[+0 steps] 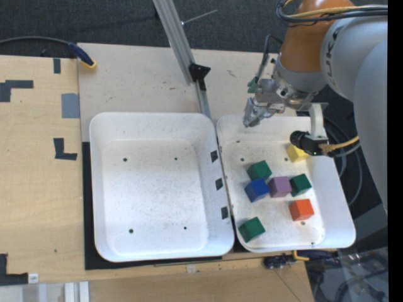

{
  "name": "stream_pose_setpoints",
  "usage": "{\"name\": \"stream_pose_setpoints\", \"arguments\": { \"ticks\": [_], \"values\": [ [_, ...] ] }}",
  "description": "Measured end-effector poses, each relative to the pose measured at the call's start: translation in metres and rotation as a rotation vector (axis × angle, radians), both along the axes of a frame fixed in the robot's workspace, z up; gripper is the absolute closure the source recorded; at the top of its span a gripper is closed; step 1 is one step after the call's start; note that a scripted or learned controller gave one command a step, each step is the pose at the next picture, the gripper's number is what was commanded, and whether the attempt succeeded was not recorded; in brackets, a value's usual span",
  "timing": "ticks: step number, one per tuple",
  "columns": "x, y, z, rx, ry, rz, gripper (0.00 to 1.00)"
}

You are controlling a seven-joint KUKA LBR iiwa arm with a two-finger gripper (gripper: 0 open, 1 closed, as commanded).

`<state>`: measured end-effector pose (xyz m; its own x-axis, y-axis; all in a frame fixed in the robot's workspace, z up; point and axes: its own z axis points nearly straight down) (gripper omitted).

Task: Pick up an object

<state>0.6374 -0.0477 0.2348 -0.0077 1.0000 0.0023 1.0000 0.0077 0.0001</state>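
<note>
The right bin holds seven small cubes with flat, matte faces and crisp edges, like painted wood or plastic blocks. A yellow cube sits near the bin's right rim, partly behind a black fitting on the arm. A green cube lies toward the middle, with a blue cube touching its lower side. Just right of the blue one sits a purple cube, and a second green cube presses against the purple one's right side. An orange cube rests below that pair, slightly apart. A third green cube lies alone near the bin's lower left corner.

The gripper hangs over the bin's upper left corner, well apart from every cube, with nothing between its jaws; whether the jaws are parted or closed I cannot tell. The left bin, smooth white plastic with rounded corners and dark speckling, lies beside it on the pale wooden table. A grey metal rail slants down to the bins' shared edge.
</note>
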Motion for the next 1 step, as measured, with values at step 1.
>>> {"name": "stream_pose_setpoints", "arguments": {
  "ticks": [1],
  "values": [
    [0.0032,0.0523,-0.0117,-0.001,0.003,-0.001,1.0]
  ]
}}
